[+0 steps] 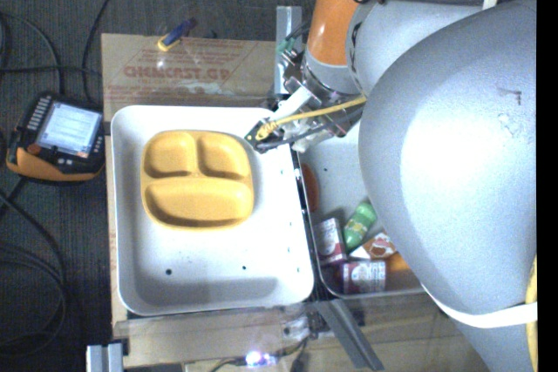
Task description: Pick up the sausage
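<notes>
The sausage point(309, 181) – likely soft, slick, light – lies against the right bin's wall point(302, 213); grip mid-length. End effector point(272, 131) hovers above; open or closed, cannot tell.

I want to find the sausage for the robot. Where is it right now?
The sausage lies in the right bin, tight against its left wall, just above the cans and below the gripper.
</notes>
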Available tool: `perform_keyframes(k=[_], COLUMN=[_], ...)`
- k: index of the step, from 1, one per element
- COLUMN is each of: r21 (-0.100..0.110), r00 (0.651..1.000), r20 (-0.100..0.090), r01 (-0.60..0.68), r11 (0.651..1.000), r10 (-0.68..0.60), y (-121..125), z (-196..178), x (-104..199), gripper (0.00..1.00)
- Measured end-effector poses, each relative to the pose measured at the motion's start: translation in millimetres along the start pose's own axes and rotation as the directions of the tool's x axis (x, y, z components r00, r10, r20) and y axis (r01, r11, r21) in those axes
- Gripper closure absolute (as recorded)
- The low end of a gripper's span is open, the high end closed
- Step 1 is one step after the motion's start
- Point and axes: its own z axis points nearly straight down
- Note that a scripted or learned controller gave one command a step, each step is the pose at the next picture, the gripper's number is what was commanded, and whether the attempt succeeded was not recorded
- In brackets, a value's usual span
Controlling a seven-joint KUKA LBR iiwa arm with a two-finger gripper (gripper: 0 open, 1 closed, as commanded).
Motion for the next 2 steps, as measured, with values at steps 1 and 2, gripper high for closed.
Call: perform_keyframes(k=[1, 2], r21=[0.004, 0.001], r00=[0.902, 0.995], r20=[0.0, 0.002], r01=[-0.431, -0.101], r11=[0.902, 0.995], r10=[0.431, 0.101], y=[-25, -17], z=[30, 51], x=[28, 22], gripper=[1.0, 1.0])
